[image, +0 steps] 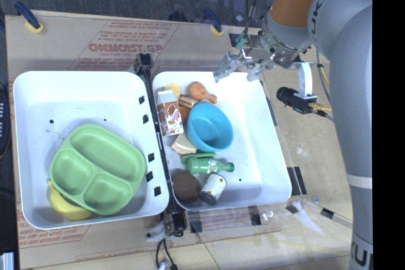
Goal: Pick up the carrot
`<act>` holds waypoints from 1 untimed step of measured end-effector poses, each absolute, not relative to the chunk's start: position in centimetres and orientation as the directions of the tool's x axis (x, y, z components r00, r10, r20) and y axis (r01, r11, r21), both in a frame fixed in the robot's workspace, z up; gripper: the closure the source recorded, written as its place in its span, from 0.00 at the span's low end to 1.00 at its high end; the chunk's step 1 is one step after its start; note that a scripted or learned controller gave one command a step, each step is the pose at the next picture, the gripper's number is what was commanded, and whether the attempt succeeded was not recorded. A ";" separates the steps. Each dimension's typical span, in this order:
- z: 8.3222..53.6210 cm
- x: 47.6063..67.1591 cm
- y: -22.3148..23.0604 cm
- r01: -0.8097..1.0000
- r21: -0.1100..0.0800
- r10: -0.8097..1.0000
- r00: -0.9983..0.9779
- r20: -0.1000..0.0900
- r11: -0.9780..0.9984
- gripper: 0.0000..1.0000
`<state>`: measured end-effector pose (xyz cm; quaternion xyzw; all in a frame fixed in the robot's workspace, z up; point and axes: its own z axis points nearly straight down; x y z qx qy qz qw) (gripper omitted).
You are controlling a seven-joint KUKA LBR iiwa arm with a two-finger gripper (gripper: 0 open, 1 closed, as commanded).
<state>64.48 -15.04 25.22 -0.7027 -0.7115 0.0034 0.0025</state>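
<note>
I see the claw [239,69] hanging over the far rim of the right bin [273,155], its 2 fingers apart with nothing between them. The carrot [201,92] lies inside that bin near the far wall, just left of and below the claw, apart from it. Just in front of the carrot sits a blue bowl [210,126], with a small carton [169,113] upright-looking to its left. Nearer me I see a green bottle [209,165] on its side, a brown round item [185,186] and a small can [214,188]. In the left bin [38,104] a green divided tray [98,167] rests over something yellow [66,207]. Both bins sit on the tabletop [120,41].
</note>
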 end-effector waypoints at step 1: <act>9.6 66.0 -11.7 0.974 0.003 0.974 -0.228 -0.007 0.228 0.00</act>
